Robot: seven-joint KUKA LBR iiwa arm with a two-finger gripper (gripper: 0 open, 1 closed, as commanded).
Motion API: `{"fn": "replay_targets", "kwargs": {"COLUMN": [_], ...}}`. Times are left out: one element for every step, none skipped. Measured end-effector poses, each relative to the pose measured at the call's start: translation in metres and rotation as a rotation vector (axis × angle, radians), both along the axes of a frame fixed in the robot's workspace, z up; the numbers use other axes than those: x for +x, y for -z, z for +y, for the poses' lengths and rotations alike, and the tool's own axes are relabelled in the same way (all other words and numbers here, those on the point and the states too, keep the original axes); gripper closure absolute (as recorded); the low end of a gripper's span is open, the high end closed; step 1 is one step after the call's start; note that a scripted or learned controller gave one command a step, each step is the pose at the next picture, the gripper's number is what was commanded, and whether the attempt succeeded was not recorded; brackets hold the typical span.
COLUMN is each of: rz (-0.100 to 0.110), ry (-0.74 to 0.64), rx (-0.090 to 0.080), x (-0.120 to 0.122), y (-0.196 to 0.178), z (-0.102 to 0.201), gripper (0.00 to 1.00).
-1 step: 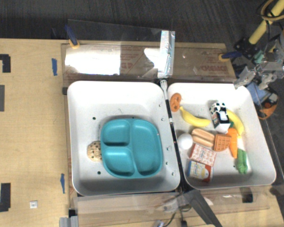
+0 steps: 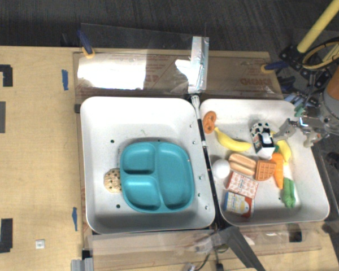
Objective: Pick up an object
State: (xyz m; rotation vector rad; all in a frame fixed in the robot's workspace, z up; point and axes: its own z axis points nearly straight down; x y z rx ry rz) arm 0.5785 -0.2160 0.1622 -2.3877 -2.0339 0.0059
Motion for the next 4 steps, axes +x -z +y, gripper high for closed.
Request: {"fn": "replay_targets", "kwargs": {"rz": [-0.003,-0.01,-0.014,-0.009], "ry": [0.182,0.227,0.229,0.349], "rx": [0.0,-0.002,-0.004,-0.001], "x": [-0.012,-0.043,-0.042,-0.066], "y": [-0.001,0.075,0.064,-0.016], "z": [0.006,0.058,0.057,0.113], "gripper": [0.0,0.0,1.0,1.0]}}
